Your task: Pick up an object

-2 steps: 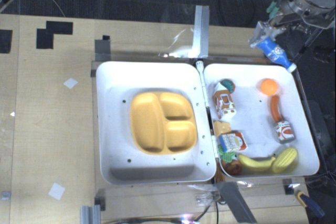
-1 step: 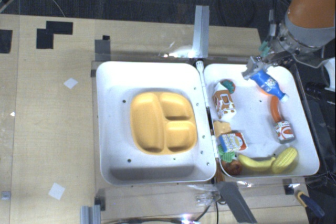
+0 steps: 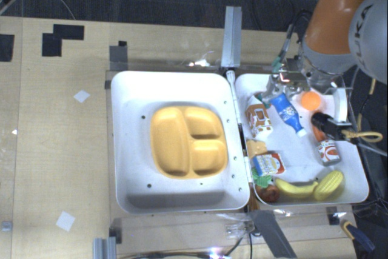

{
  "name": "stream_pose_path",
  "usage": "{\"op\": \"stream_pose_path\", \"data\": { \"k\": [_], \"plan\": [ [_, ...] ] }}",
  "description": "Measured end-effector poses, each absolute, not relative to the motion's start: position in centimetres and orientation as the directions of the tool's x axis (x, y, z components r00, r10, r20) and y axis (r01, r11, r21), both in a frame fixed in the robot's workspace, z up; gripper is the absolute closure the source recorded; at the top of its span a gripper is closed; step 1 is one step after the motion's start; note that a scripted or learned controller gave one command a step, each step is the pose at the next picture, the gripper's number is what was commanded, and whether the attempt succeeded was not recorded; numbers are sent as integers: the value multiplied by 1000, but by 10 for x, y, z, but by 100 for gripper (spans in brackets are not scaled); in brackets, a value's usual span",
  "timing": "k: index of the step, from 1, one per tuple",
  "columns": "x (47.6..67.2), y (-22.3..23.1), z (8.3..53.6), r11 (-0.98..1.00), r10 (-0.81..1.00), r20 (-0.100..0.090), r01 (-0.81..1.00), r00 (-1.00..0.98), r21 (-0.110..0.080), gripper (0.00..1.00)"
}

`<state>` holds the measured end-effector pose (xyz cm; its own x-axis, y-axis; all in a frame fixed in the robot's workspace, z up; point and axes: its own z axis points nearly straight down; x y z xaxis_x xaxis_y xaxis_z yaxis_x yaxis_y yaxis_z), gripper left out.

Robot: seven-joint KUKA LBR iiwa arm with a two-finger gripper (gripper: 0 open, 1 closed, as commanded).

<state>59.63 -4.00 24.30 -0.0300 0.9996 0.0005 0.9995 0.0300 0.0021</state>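
Observation:
My gripper [image 3: 284, 80] hangs over the far end of the right bin [image 3: 362, 182], under the grey wrist and its orange band. Just below it a blue and white tube [image 3: 287, 113] lies slanted, its upper end close to the gripper; I cannot tell whether they touch. An orange ball [image 3: 310, 100] sits to the right of the tube. A brown and white carton [image 3: 259, 120] lies to its left. Nearer the front are a small red can [image 3: 328, 153], a printed packet [image 3: 268, 163], a banana [image 3: 296, 187] and a yellow corn cob [image 3: 330, 183].
The left bin [image 3: 130, 130] holds a yellow divided tray [image 3: 188, 141] in its middle. A metal post [image 3: 232, 36] rises behind the gap between the bins. Black markers [image 3: 60, 38] lie on the wooden bench at the far left.

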Motion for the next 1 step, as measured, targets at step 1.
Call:
{"op": "stream_pose_path", "data": {
  "k": [1],
  "plan": [
    [568, -56, 241, -88, 996, 1, 996, 88, 3, 100]
  ]
}}
